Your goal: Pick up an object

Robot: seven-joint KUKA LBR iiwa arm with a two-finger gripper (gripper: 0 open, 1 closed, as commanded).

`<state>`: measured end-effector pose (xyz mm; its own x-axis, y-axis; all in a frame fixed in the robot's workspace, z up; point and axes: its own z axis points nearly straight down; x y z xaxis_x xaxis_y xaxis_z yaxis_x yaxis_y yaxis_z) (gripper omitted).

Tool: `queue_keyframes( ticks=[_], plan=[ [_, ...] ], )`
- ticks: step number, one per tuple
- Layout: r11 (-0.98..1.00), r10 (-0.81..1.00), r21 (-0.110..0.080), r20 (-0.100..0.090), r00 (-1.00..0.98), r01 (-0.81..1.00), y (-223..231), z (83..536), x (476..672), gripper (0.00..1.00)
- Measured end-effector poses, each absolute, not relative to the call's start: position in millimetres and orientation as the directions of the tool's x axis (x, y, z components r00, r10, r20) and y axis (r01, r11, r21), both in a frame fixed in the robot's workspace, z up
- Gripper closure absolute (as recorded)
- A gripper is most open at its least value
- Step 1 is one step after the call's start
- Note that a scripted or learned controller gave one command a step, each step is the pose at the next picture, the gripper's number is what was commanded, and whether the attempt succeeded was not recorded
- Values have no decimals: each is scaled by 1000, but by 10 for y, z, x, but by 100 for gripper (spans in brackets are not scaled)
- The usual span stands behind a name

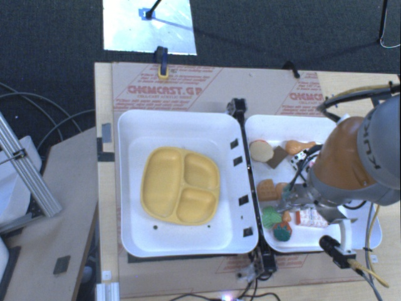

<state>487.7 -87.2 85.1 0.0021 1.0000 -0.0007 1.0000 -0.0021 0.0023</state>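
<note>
My gripper point(292, 200) is down in the right bin point(269, 125), low among the small objects at its left side. Just left of it lies a tan waffle-like piece point(268, 190). Below it sit a green item point(270, 217), a teal and red ball point(282, 232) and a red and white packet point(309, 218). Farther back lie a round beige and red piece point(261, 150), a dark brown chunk point(277, 157), an orange toy point(299, 147) and a white die with black dots point(299, 161). The arm point(351, 162) hides the bin's right half.
The left bin point(135, 130) holds a yellow divided plate point(180, 184). A black divider with clips point(245, 168) runs between the two bins. A shiny metal sheet point(147, 16) lies on the floor beyond the bench.
</note>
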Motion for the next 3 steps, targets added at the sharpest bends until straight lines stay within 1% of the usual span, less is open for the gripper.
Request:
queue_keyframes(
  ticks=[1, 2, 3],
  plan=[
    [15, 1000, 19, 3, -15, 1000, -79, 1913, 5690, 100],
    [10, 1000, 10, 4, -10, 1000, 308, 2879, 5381, 100],
    [10, 1000, -1, 3, -10, 1000, 945, 2496, 5366, 100]
  ],
)
